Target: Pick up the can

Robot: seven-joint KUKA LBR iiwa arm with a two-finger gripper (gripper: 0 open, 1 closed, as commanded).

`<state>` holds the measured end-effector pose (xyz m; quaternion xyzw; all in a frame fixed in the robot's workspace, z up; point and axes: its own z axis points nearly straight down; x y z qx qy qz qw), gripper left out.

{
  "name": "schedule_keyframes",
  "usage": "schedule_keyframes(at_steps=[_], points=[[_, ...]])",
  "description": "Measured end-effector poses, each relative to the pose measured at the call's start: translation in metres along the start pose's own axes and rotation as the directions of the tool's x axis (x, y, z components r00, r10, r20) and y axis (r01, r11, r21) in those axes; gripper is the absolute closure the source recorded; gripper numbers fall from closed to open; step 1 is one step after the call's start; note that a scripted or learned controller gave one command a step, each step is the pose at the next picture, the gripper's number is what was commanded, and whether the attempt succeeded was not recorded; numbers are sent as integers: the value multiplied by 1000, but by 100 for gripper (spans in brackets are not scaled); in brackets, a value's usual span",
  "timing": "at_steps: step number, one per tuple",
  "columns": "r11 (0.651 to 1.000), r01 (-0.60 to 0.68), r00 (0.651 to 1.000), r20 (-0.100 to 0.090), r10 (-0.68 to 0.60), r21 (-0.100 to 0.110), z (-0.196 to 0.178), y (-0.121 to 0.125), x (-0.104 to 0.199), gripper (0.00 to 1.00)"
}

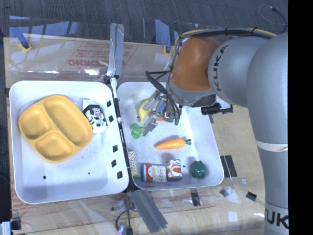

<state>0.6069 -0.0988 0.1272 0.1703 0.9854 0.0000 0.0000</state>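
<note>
I read this as the approach step: nothing lifted yet. My gripper (159, 112) hangs over the upper part of the right bin (210, 136), just beside the banana (142, 110) and above a small green piece (136, 130). Jaws look parted a little, with nothing between them. The can (174, 170) stands at the bin's 6 o'clock edge, touching a second can lying on its side (153, 173) at its 9 o'clock; a green pepper (198, 169) sits near at its 3 o'clock, a carrot (172, 143) at its 12. From the gripper the can lies toward 5 o'clock, past the carrot. Next move, as I judge it: carry over the carrot, square the jaws across the can's free sides, descend. Crowding from neighbours is the risk. The left bin (29, 180) holds a yellow tray (55, 127) and a small printed cup (95, 115). Bins sit on a taped, plastic-covered bench (58, 58); dark floor beyond at 12.
</note>
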Motion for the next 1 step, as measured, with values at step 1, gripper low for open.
schedule_keyframes(at_steps=[1], points=[[966,259,966,5,-259,0,-66,30,-29,0]])
